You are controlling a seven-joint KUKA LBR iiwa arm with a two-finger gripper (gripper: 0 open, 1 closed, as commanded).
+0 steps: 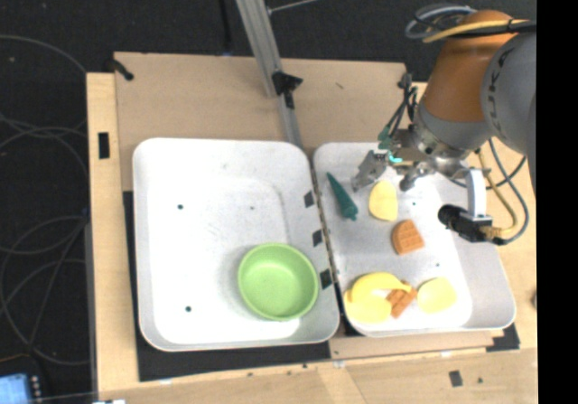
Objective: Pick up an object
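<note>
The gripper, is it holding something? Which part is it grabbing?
Nothing is held. The gripper hangs open above the pale yellow piece in the right bin, and no object sits between its fingers.

Single fixed camera, mounted above the bench [226, 95], looking down at a slant. Both white bins [181, 176] sit mid-frame at moderate range; arm [470, 77] enters from right

Arm [470, 77]: cut off at the right edge.
Blue object [18, 389]: clipped by the bottom-left corner, unidentifiable.
Metal pole [248, 4]: top cropped.
</note>
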